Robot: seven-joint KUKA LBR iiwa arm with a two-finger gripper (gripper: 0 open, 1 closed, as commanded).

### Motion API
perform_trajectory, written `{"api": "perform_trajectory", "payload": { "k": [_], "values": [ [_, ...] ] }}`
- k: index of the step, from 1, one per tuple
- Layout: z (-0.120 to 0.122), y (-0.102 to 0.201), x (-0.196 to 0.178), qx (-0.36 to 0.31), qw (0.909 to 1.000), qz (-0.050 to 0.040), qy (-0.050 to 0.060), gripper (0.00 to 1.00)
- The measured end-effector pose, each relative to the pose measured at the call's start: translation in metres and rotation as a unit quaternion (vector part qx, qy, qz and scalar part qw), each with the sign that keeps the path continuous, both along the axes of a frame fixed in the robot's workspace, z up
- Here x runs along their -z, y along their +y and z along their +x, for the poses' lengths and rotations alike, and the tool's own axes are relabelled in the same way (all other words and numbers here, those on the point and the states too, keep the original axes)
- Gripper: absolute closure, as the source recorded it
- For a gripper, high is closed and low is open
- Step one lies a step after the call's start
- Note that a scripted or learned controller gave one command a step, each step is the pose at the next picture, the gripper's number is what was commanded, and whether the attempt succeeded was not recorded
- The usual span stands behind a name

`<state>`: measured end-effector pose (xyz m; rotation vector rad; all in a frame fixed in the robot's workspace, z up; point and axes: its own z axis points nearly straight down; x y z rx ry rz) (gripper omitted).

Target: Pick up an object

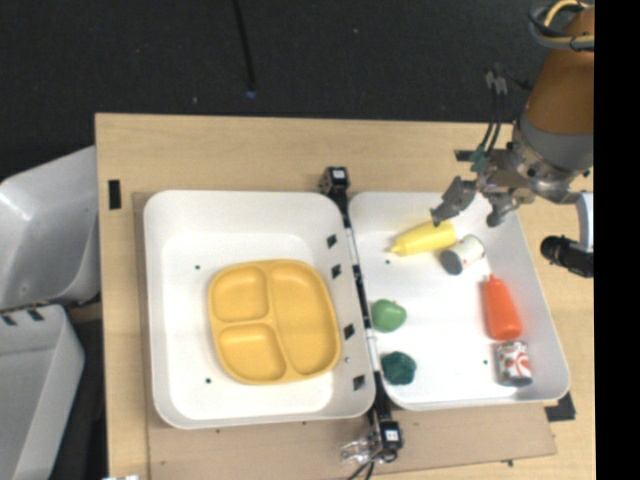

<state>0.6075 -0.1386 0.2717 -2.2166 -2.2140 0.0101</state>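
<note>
1. Your fingers (472, 200) hang spread apart, grasping nothing, just above the yellow bottle (423, 238) in the right bin (440, 393).
2. The bottle lies tilted; a descent off its axis could nudge it aside.
3. The grey-and-white cap (462, 256) touches it and may get pinched too.

A pale wooden bench (120, 268) stands on a dark floor (300, 38), with a white box (40, 228) beside it at left.
</note>
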Motion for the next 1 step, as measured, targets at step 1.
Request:
{"api": "perform_trajectory", "payload": {
  "k": [1],
  "values": [
    [0.002, 0.0002, -0.0069, -0.001, 1.0, -0.0006, -0.006, 0.0]
  ]
}}
